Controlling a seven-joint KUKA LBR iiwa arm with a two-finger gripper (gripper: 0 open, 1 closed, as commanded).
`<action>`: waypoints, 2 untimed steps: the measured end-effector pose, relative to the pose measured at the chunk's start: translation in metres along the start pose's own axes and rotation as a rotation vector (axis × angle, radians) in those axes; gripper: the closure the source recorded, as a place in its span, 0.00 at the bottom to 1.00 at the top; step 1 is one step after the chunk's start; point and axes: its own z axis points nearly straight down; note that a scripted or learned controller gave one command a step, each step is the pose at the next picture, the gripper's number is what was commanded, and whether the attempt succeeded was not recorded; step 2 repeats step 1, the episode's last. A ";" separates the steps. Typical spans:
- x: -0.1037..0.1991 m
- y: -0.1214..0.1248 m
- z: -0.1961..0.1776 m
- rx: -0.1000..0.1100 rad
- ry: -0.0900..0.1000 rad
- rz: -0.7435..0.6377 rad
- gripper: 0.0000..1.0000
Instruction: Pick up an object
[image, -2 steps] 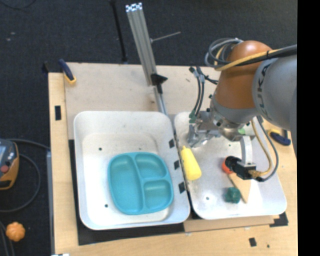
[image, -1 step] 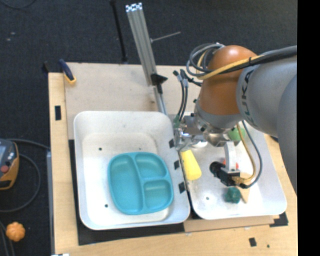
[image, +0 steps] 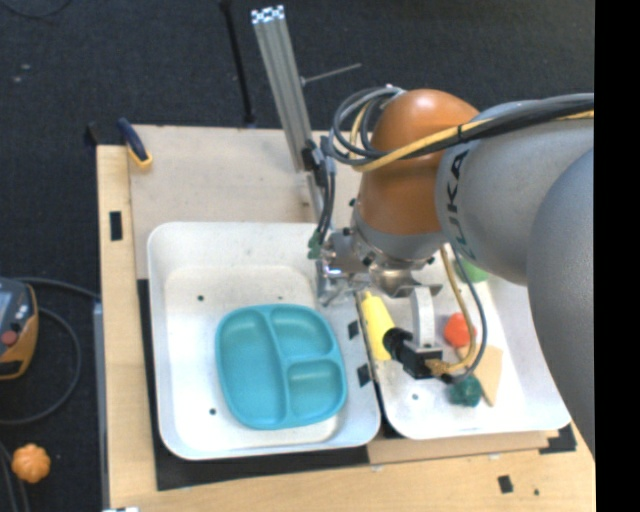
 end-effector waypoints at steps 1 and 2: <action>-0.003 0.000 0.000 0.000 -0.001 0.005 0.00; -0.003 0.000 0.000 0.000 -0.001 0.005 0.00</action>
